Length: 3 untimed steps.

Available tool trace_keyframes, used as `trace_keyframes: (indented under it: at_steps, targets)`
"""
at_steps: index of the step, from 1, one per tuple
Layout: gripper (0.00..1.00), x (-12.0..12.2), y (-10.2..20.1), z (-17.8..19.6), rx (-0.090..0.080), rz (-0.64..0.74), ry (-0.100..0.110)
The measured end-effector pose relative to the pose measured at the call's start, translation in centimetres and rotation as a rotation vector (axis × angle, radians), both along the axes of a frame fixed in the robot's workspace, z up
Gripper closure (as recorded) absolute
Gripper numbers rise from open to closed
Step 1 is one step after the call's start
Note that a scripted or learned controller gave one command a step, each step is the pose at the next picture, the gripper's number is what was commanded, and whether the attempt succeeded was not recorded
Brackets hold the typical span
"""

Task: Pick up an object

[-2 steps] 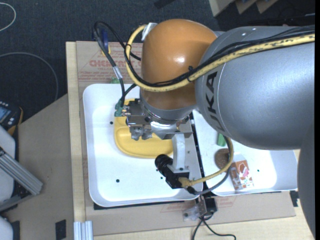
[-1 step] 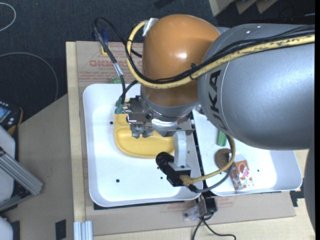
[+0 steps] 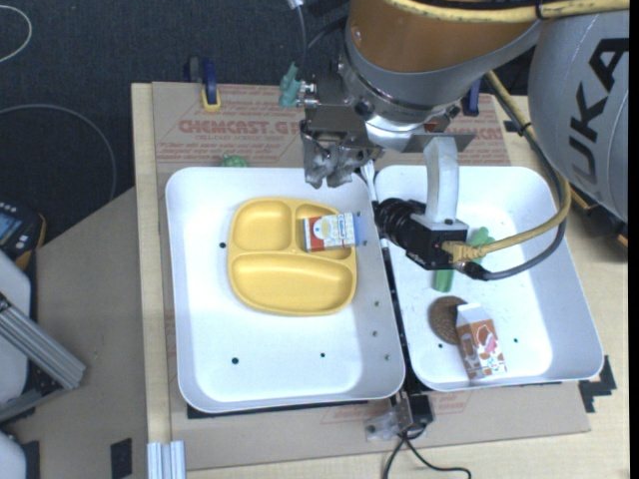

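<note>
Small blue-and-white carton (image 3: 330, 233) lies in the upper right compartment of the yellow divided plate (image 3: 290, 282), inside the left bin (image 3: 200, 337). Gripper (image 3: 334, 168) hangs above that bin's far rim, apart from the carton; state of the jaws cannot be told.

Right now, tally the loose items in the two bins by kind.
Yellow divided plate: 1
Small cartons: 2, one on the plate, one in the right bin
Brown round disc: 1
Green pieces: 2, and
Total: 6
</note>
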<state>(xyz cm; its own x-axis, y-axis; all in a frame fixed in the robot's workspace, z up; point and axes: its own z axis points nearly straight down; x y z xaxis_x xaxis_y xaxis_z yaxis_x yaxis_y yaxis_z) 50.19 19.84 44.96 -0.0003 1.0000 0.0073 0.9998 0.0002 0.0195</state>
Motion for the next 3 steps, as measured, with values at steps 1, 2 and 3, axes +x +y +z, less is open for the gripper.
trace_keyframes:
  at_steps: [1,2,3]
  targets:
    - [1.0,-2.4,-5.2,-10.0,-0.012,-0.006,0.031]
    - [1.0,-2.3,-9.1,-10.4,-0.008,-0.006,0.023]
    - [1.0,-2.2,-5.8,-4.8,-0.006,0.002,0.015]
